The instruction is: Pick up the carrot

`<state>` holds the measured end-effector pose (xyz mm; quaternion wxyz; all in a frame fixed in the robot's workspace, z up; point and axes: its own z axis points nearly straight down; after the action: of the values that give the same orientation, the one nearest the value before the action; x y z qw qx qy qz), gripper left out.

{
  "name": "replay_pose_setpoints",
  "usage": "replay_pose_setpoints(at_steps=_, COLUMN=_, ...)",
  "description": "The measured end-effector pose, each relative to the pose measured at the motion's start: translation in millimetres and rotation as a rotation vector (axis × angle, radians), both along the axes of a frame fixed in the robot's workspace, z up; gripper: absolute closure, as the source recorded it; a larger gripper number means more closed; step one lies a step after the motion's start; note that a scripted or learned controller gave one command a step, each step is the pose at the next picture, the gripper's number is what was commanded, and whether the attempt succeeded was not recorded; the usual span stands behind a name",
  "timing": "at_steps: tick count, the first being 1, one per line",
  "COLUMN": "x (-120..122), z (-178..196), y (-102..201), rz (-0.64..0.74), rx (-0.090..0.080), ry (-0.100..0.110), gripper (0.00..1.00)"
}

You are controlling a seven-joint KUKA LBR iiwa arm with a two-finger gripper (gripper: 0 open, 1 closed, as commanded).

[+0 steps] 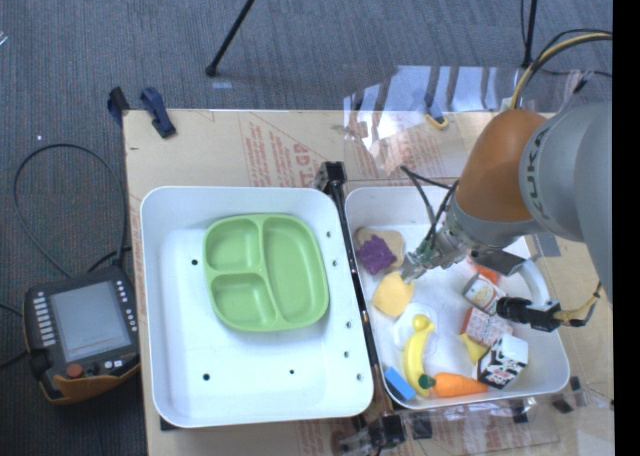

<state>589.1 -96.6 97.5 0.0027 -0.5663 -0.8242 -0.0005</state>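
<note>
The carrot, orange with a green stem end, lies along the near wall of the right bin, between a blue block and a black-and-white carton. My gripper hangs over the middle left of the same bin, just above a pale yellow wedge and beside a purple piece. It is well behind the carrot, with the banana lying between the two. The grey arm with its orange band reaches in from the right and covers the bin's far right corner.
Small food cartons crowd the right side of the right bin. A tan flat piece lies under the purple one. The left bin holds a green divided plate. A black clamp sits at the far end of the divider between the bins.
</note>
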Motion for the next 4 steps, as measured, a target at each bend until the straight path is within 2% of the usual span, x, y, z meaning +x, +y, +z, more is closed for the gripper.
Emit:
replay_pose_setpoints(at_steps=1, x=-0.2, z=-0.5, y=0.0, rz=0.000, rx=0.000, ry=0.001, gripper=0.00)
replay_pose_setpoints(at_steps=2, x=-21.2, z=-11.0, y=4.8, rz=-0.251, rx=-0.001, ry=0.005, gripper=0.00)
replay_pose_setpoints(at_steps=3, x=-19.5, z=1.0, y=4.9, rz=-0.249, rx=0.002, ry=0.004, gripper=1.00)
replay_pose_setpoints(at_steps=4, x=-19.8, z=0.5, y=4.9, rz=-0.249, rx=0.002, ry=0.005, gripper=0.00)
